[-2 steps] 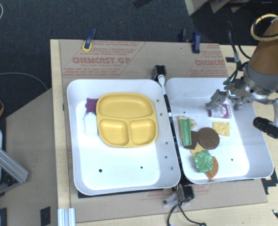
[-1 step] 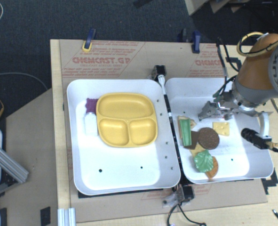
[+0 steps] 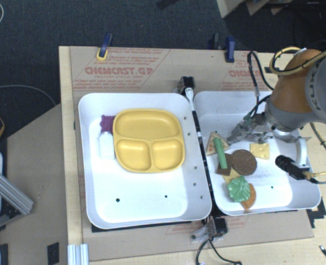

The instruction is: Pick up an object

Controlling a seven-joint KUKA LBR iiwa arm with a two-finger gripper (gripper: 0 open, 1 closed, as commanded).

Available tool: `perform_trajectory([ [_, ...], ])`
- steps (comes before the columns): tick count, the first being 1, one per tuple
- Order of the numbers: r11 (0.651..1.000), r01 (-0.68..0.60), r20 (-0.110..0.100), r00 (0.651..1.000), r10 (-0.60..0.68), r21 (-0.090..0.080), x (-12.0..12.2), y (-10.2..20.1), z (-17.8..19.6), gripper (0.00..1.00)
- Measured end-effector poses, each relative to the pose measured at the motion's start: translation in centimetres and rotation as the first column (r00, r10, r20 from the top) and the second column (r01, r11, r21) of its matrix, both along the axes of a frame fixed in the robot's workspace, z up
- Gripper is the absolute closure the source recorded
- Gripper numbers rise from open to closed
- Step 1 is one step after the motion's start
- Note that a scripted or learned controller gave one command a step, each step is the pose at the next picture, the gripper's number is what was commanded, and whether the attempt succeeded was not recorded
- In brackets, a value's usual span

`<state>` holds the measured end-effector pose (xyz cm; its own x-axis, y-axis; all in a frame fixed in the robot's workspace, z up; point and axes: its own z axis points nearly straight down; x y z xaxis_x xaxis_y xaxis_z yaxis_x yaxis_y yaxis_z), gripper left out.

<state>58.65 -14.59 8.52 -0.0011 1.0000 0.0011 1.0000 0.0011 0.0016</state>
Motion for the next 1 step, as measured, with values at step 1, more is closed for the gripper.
perform_trajectory([
  [1, 1.0, 0.001, 0.0, 1.0, -0.001, -0.002, -0.05, -0.07, 1.07, 1.0],
])
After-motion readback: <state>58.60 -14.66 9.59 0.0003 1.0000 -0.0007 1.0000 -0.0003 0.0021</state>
